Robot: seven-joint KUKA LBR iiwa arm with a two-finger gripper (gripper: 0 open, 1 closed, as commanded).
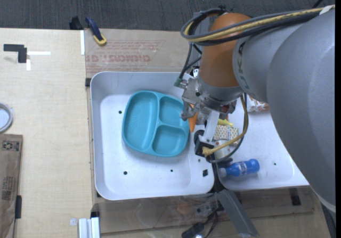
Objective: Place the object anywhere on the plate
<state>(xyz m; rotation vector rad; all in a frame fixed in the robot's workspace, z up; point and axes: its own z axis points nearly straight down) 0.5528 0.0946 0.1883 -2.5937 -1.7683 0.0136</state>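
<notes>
Step in hand: by my reading, the carry toward the plate [155, 123], with release not yet due.
Doing it well: the arm needed to travel further left until the gripper [191, 116] stood squarely over one of the plate's hollows, then lower before letting go, so that the object would settle inside the rim instead of tipping onto the bin floor.
Risk: letting go at the plate's right edge could have dropped the piece into the gap between plate and bin wall.
Object: a small orange piece [192, 123] showed just below the wrist, right at the plate's right rim; whether it was the thing to be placed, and whether it was really held, I could not tell.
Gripper state: hidden under the wrist and cables, so open or closed could not be judged.
Plate: a blue divided dish with three hollows, lying in the left bin [106, 141], nothing on it.
Arm pose: it reached in from the right, the grey link crossing above the right bin [277, 165], the orange band [221, 53] above the wrist, the wrist pointing down at the seam between the two bins.
Other things: a blue bottle [240, 168] and a patterned packet [225, 133] lay in the right bin, near the wrist.
</notes>
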